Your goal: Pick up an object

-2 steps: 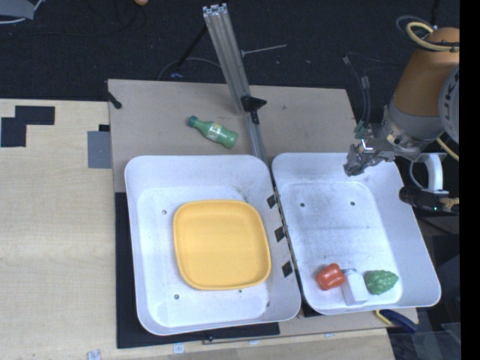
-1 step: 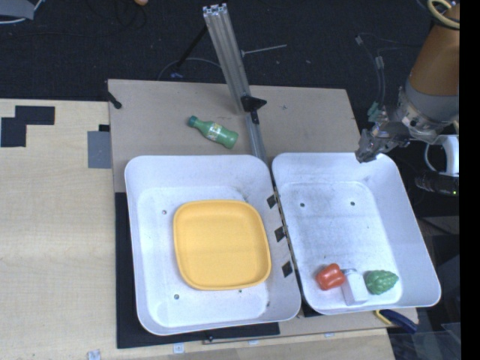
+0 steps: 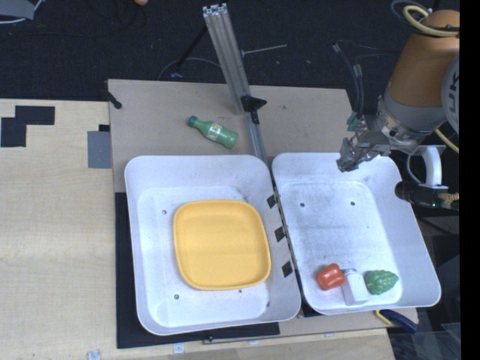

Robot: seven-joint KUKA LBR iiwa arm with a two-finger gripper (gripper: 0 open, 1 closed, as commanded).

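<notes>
So nothing is picked yet: my gripper (image 3: pixel 351 160) hangs over the far rim of the right bin (image 3: pixel 330 201), finger state I cannot tell, while the pepper (image 3: pixel 330 277) and green piece (image 3: pixel 380 281) lie well apart at the near edge.

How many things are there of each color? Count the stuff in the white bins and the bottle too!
Yellow: 1, the plate in the left bin
Red: 1, the red object in the right bin
White: 1, the small white block in the right bin
Green: 2, the green object in the right bin and the bottle on the bench behind the bins
Total: 5
</notes>
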